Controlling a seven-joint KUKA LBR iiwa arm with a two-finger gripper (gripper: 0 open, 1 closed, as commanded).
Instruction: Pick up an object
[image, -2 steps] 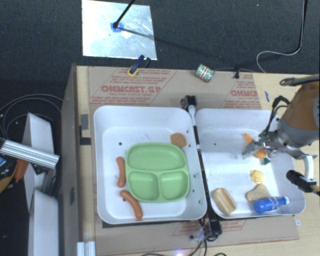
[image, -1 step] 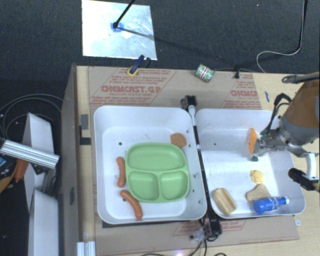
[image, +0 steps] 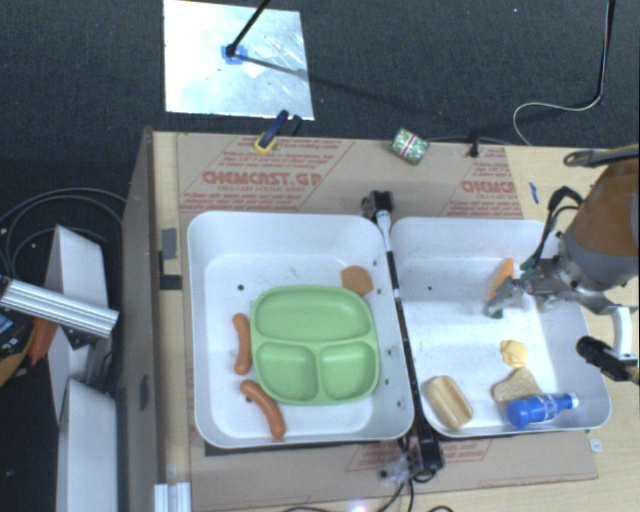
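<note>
Contact is not yet made: the claw (image: 497, 300), its state not discernible, is seen in the right white bin (image: 440, 250), above the small yellow lump (image: 514, 352); a centred descent is advised.

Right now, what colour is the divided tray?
Light green tray, clearest in the camera view.

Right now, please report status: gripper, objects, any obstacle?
Gripper low in right bin, nothing seen held. Nearest: yellow piece, bread slice, blue bottle. No obstacle between.
</note>
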